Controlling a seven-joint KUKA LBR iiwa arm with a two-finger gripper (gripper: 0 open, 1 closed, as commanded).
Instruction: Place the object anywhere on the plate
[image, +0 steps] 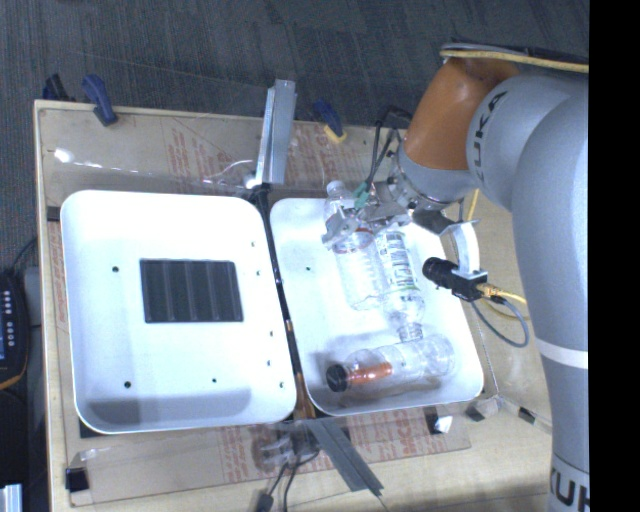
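The plate (190, 290) is a dark grey ribbed rectangle lying flat in the middle of the left white bin (100, 380). Clear plastic bottles lie in the right bin (300, 300). One labelled bottle (398, 268) and a plain one beside it (358, 265) point toward the bin's far edge. A third bottle (392, 366), with a dark cap and orange contents, lies along the near wall. My gripper (350, 215) is low over the far end of the right bin, at the top ends of the two upper bottles. Whether it touches them is unclear.
The grey arm with its orange band (450, 110) fills the right side above the right bin. A black connector with a cable (452, 277) hangs over the bin's right rim. A metal bar (275, 135) stands behind the gap between the bins. Blue clamps (98, 100) hold the bench's far edge.
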